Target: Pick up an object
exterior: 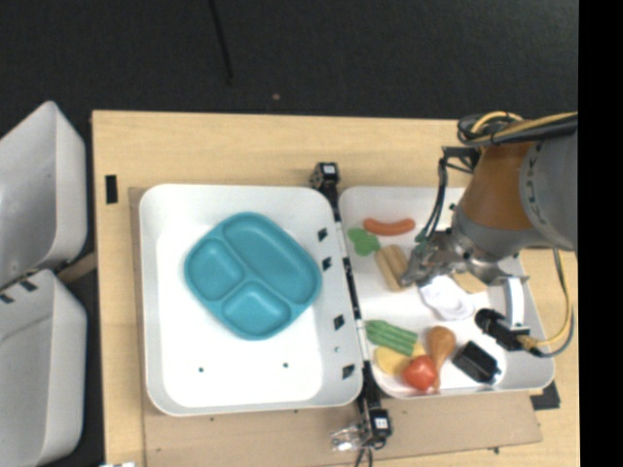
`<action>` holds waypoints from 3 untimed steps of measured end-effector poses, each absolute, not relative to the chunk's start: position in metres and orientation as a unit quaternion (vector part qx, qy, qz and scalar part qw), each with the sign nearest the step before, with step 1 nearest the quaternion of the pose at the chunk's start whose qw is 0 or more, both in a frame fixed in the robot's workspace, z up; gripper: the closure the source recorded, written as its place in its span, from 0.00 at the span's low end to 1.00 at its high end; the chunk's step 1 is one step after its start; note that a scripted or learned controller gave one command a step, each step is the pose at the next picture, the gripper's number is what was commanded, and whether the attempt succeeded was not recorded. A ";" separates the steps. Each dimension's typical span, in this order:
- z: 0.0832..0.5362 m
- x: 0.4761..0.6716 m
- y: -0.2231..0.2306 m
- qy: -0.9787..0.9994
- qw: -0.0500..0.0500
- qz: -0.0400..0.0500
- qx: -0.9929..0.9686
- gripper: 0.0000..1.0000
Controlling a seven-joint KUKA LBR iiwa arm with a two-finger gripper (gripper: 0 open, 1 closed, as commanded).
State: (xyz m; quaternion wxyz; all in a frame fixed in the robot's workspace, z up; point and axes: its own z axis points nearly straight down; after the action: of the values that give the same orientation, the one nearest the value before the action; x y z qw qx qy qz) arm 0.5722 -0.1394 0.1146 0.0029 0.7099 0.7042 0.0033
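While the arm [506,197] reaches in from 3 o'clock, we judge the step to be the descent over the right bin [389,200], before any lift. The claw [426,261] hangs low at the bin's centre, just beside a tan bread stick [390,266] and above a white crumpled object [448,300]; whether it is spread or closed we cannot tell, and we see nothing held. Candidates lie around it: sausage [388,227] at 12 o'clock, green piece [363,242] at 11, green pods [391,336], tomato [421,374] and drumstick [440,341] toward 6, black block [476,362] at 5. Next move, we reckon, calls for settling squarely on one item, then rising clean.

The left bin [165,377] holds a blue divided plate [252,274]. Both bins sit on a pale wooden surface [117,290]; dark floor lies beyond at 12 o'clock, white padded shapes [34,212] at 9.
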 end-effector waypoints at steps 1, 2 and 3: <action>0.159 0.573 -0.134 0.708 0.001 0.001 0.706 1.00; 0.208 0.569 -0.144 0.707 0.002 0.001 0.708 1.00; 0.241 0.570 -0.145 0.708 0.001 0.000 0.706 1.00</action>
State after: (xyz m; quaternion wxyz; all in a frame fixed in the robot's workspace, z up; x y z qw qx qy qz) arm 0.5696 -0.1453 0.2412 0.0009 0.7064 0.7078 0.0002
